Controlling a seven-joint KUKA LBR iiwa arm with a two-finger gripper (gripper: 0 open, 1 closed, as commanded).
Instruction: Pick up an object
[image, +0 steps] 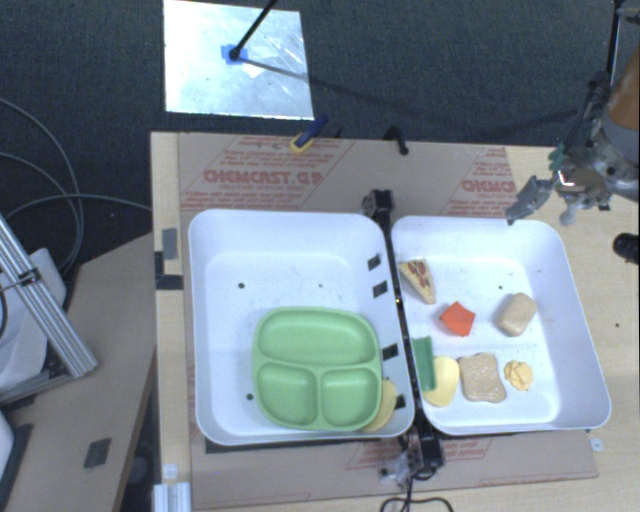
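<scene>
1. Gripper (545, 195): hanging over the far right corner of the right bin (570, 290), above the rim; whether its parts are spread or pressed together cannot be told; nothing is showing in its grasp
2. Arm (612, 140): reaching in from the right, behind the gripper
3. Beige lump (516, 314): lying in the right bin, nearest to the gripper, towards the camera from it
4. Orange block (458, 319): sitting beside the lump, on the side further from the gripper
5. Wedge (418, 280): lying well to the left of the gripper, near the bin's inner wall
6. Bread slice (482, 378): lying far from the gripper, at the near side of the bin, between a yellow piece (440, 381) and a small pale piece (518, 375)
7. Green strip (423, 362): standing just beside the yellow piece
8. Green tray (318, 368): resting in the left bin (230, 260), well apart from the gripper
</scene>
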